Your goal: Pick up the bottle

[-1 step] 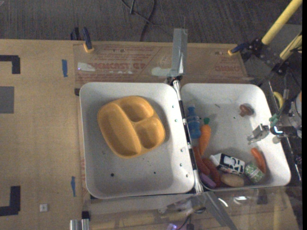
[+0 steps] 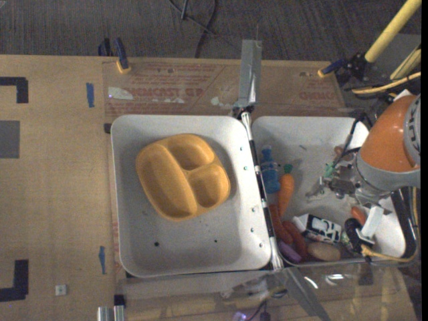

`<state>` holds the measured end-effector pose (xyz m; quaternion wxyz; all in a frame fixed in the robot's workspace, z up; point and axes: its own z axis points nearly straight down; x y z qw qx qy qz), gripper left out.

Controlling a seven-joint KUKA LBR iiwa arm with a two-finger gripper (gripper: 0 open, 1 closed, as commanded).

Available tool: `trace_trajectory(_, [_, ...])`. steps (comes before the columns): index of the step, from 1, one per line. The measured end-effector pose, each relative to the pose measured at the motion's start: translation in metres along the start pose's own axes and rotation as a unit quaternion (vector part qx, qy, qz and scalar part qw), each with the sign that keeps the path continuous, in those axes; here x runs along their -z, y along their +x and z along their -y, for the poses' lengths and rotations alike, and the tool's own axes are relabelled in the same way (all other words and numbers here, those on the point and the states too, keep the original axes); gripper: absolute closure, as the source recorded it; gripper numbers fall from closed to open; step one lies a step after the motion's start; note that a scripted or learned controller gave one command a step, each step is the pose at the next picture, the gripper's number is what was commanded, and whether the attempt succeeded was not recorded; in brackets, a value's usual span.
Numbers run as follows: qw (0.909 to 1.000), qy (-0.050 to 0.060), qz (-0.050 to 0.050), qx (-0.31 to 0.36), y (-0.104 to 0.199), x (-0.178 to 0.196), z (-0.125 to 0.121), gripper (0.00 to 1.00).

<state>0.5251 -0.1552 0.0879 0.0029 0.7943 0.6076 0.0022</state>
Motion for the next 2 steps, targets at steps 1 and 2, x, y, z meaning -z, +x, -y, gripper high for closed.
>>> trace_trajectory(1, [1.0000, -0.001, 0.000, -0.001, 0.000, 0.010, -0.001, 1.00])
trace_trajectory(2, [0.9909, 0.004, 0.001, -0.135, 0.014, 0.128, -0.095, 1.00])
